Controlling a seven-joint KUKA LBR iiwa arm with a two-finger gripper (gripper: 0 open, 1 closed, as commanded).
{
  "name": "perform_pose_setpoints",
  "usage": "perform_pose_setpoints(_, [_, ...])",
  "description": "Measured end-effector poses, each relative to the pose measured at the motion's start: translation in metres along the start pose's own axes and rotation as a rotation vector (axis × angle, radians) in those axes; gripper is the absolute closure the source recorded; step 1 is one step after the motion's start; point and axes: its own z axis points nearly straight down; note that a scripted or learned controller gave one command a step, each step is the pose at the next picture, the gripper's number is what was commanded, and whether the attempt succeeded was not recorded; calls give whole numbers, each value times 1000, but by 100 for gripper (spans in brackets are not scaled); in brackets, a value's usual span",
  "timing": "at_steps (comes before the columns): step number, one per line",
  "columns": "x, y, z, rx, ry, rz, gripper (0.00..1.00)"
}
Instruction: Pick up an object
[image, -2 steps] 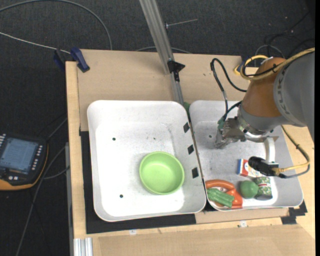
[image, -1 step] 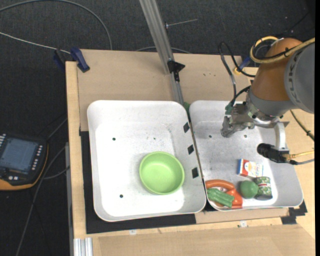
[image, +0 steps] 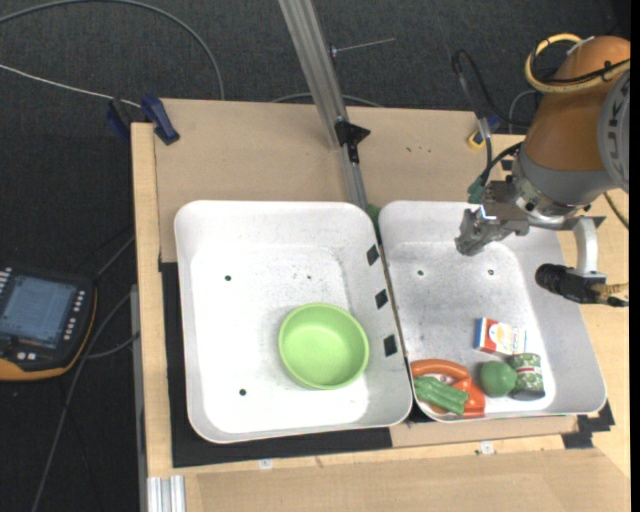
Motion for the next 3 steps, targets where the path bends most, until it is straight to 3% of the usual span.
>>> perform_pose_setpoints(1, [0,1,-28,3,0,0,100])
perform_pose_setpoints(3, [113,24,-30,5,1,-4,100])
